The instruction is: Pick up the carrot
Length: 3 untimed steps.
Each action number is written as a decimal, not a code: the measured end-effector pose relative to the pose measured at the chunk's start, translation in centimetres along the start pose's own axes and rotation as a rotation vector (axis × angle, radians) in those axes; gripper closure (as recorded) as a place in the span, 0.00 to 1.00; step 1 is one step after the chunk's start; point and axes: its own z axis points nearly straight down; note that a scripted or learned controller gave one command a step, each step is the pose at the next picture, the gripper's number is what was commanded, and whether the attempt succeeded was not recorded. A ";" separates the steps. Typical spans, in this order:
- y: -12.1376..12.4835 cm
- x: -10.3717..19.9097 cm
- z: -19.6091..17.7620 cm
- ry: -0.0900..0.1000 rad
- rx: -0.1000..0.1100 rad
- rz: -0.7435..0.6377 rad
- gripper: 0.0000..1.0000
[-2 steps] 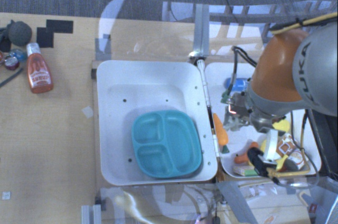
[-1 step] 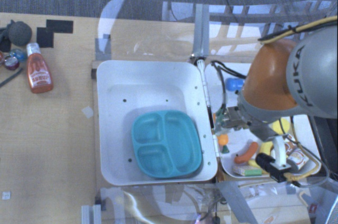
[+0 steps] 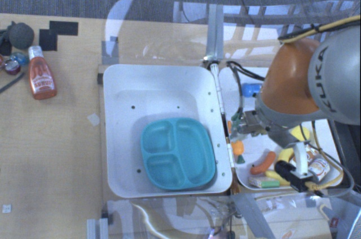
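Observation:
The carrot (image 3: 238, 147) is a small orange piece with a green tip, lying at the left edge of the right bin (image 3: 243, 178), close to the wall between the bins. My gripper (image 3: 239, 124) hangs just above and behind it, under the grey and orange wrist. Nothing shows in its grasp. The arm covers most of the right bin.
In the right bin near the carrot lie a red-orange sausage (image 3: 263, 163), a yellow banana (image 3: 286, 153), a pale block (image 3: 263, 181) and a blue item (image 3: 252, 89) at the back. The left bin (image 3: 121, 119) holds a teal divided plate (image 3: 177, 153). A ketchup bottle (image 3: 42, 79) lies on the bench at the left.

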 end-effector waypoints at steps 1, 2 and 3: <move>-1.0 -5.5 1.0 -0.001 0.002 0.120 1.00; -1.3 -7.2 1.0 -0.002 0.002 0.312 1.00; -1.1 -7.1 -0.1 -0.002 -0.002 0.306 1.00</move>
